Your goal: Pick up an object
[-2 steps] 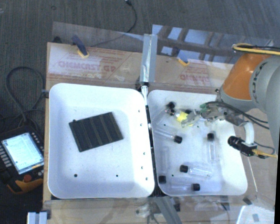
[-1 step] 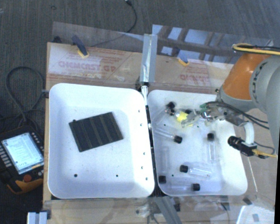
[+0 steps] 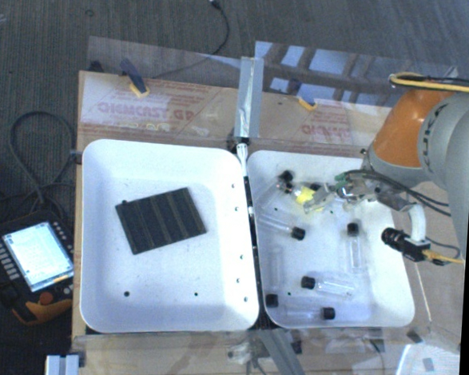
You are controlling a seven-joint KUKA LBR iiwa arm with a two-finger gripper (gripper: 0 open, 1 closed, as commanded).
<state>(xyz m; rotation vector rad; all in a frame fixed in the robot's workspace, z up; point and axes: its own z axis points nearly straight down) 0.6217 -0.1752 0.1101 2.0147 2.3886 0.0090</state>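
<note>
Several small clear vials with black caps (image 3: 325, 288) lie scattered on their sides in the right-hand white bin (image 3: 402, 311), mostly apart from one another. A small yellow object (image 3: 305, 196) sits near the bin's far edge. A flat, dark ribbed panel (image 3: 161, 219) lies askew in the left bin (image 3: 108, 166).

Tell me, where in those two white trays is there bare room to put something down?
The left bin has bare floor all around the dark ribbed panel, widest below it. The right bin is crowded: clear vials with black caps lie scattered, a yellow piece sits near the gripper. Only its middle offers a small gap.
</note>
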